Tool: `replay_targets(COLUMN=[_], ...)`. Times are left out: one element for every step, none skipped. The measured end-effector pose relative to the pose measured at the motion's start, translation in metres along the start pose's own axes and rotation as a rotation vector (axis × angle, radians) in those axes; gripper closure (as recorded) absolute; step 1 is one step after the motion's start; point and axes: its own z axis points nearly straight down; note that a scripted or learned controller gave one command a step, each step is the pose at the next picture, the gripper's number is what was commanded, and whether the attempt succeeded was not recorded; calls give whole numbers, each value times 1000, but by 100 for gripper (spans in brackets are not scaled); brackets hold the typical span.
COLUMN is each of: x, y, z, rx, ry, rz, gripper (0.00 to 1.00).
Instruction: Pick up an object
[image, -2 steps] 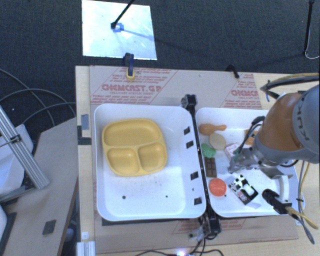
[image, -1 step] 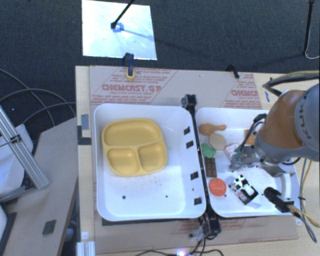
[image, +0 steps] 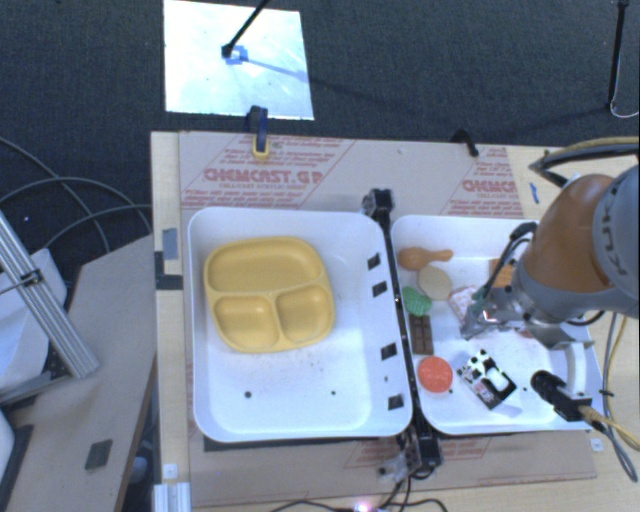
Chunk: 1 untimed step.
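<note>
Seen from above at a slant: a bench bearing two shallow white bins side by side. Left bin, holding a yellow divided tray with three compartments, lying flat toward the bin's left half. Right bin, crowded with small items. Reaching in from the right over that bin, a grey arm with an orange band. Gripper low over the right bin's middle; finger state impossible to tell, hidden by the wrist. Below it, a black-and-white toy. Near the bin's left wall, a brown bar, an orange-red round piece just beneath, a green piece above. Toward the top, a tan drumstick shape and a pale round object.
</note>
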Motion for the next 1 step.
replay_targets(x=[0], y=[0], z=[0], rx=[1], ry=[0], rz=[0], gripper=[0])
